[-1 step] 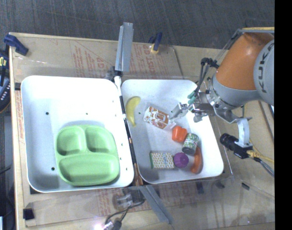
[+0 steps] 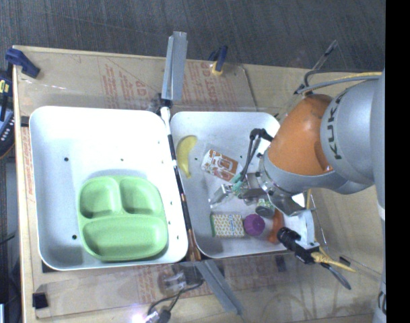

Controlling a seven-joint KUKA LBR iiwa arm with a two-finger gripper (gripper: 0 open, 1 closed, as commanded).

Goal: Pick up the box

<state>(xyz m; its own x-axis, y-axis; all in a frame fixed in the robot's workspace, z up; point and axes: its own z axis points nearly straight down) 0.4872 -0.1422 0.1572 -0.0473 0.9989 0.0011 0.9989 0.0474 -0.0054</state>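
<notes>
In the right bin (image 2: 191, 241) | hand (image 2: 226, 192) hovered, fingers apart, holding nothing | box (image 2: 220, 165) lay just beyond on its far-left side, long axis slanting left-far to right-near

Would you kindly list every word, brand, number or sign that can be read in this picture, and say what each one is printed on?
"KU": large dark letters on the grey arm, cut off at the picture's edge.
Red print on the bench: too faint and small to read.
Print on the orange-and-white box in the right bin: too small to read.
Pattern on the small speckled packet: no legible text.
</notes>
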